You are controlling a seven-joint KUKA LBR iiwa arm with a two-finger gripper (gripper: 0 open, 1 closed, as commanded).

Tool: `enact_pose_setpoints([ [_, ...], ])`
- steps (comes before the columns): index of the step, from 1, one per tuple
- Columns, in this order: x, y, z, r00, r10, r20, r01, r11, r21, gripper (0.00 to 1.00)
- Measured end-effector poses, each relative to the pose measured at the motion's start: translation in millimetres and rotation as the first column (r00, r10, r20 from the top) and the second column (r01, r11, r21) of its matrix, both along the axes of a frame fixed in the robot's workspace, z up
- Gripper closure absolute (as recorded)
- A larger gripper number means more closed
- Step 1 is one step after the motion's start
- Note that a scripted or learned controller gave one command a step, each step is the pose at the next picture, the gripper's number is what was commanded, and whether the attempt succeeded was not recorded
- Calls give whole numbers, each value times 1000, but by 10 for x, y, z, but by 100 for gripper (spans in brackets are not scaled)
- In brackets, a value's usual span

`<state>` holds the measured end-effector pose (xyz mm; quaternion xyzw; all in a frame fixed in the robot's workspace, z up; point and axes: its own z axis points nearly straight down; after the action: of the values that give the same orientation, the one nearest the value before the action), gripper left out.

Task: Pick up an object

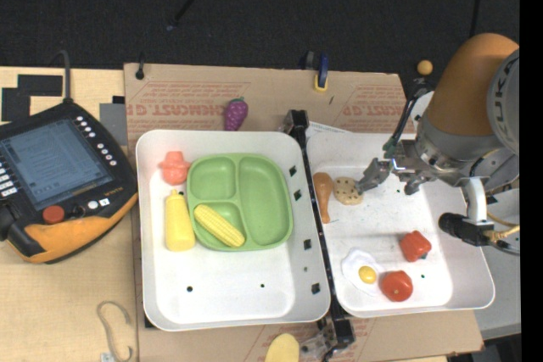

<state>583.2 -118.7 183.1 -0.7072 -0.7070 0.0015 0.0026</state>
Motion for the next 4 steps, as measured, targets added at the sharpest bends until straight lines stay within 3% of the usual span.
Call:
enact_pose_setpoints([
  [2, -67, 66, -986, 1000, 1, 0, -1, 1000, 0, 0],
  [3, -65, 47, -859, 1000, -5, 1, 5, 1000, 1, 100],
  [4, -66, 3, -235, 1000, -5, 7, 5, 1000, -2, 100],
])
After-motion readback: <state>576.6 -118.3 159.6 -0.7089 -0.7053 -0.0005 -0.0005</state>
